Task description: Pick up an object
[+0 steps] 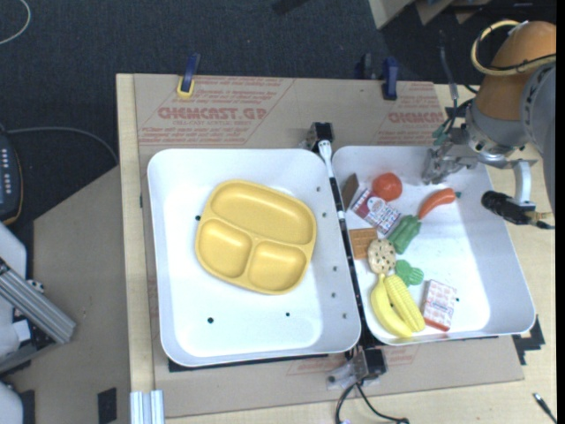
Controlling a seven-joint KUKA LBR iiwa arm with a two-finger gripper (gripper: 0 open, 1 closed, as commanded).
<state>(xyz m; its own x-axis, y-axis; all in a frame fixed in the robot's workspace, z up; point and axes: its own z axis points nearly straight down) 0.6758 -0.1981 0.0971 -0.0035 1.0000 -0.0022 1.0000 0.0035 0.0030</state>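
Note:
My gripper (438,170) hangs over the far part of the right bin (494,263), just above and behind an orange carrot-like toy (437,202). No object shows in its grasp. A red tomato (386,185) lies to its left. Nearer the front are a green pepper (405,232), a round cookie (381,255), a yellow banana bunch (395,306) and a red-and-white packet (440,304).
The left bin (177,263) holds a yellow three-compartment plate (255,235). Another red-and-white packet (374,208), a brown piece (350,188) and an orange cracker (360,239) lie by the divider wall. A small green toy (409,273) sits above the bananas.

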